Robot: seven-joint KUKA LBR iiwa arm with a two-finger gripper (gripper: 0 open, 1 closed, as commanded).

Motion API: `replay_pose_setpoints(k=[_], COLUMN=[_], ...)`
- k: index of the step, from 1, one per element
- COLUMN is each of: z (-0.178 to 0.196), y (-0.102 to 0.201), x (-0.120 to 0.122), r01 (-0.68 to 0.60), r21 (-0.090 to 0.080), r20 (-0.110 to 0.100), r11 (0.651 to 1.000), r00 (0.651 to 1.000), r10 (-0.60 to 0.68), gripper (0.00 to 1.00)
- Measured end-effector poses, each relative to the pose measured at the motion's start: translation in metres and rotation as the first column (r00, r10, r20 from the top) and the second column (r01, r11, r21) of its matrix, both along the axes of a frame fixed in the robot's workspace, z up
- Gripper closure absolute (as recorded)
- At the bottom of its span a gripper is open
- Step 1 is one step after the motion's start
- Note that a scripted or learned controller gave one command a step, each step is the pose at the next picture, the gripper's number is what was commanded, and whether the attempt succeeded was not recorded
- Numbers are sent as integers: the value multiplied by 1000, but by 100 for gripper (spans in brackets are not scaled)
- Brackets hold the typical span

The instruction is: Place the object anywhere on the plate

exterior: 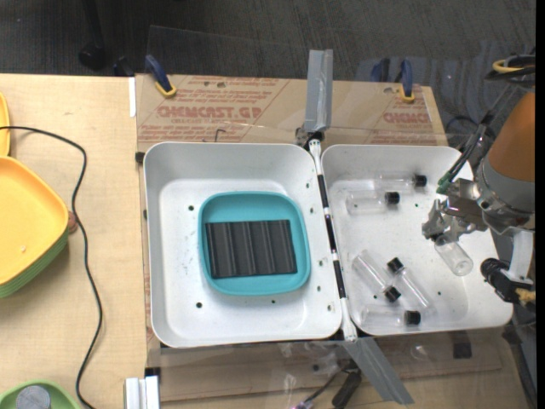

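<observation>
Presently the pincer (440, 227) sits low over the right side of the right bin (366, 156), at the end of the grey arm with its orange band (517, 143) entering from the right. Its metal fingers point down and to the left. Whether they stand wide or narrow cannot be told from this angle — the fingertips are small and merge with the bin floor behind them.

Just beside the pincer, down and to the right, lies a clear plastic tube (454, 257), tilted. Whether the fingers touch it cannot be determined.

Further clear tubes with black caps lie scattered across the same bin. One tube (398, 182) lies near the top, its black cap toward the right. A second (370, 199) lies just below it, also capped at its right end. Two longer tubes (375, 275) lie slantwise in the lower half, close together, with black caps among them and one cap (412, 317) near the bottom rim.

The left bin (162, 228) holds the teal plate (253, 244), roughly square with rounded corners, carrying a dark ribbed insert at its middle. It sits near the centre of that bin, well apart from the pincer and all tubes.

On the tabletop (94, 228) to the left rest yellow dishes (25, 228) at the edge — a black cable (85, 254) runs past them.
</observation>
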State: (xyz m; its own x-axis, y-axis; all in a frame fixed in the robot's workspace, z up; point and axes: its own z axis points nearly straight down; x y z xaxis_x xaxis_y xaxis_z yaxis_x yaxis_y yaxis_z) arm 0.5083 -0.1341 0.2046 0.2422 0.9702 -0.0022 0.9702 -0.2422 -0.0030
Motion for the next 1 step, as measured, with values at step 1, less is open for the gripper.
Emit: replay_pose_setpoints(k=[1], z=[0], y=[0], x=[0], r01=[0], r21=[0], r20=[0], r11=[1000], r00=[1000], r10=[0], gripper=[0])
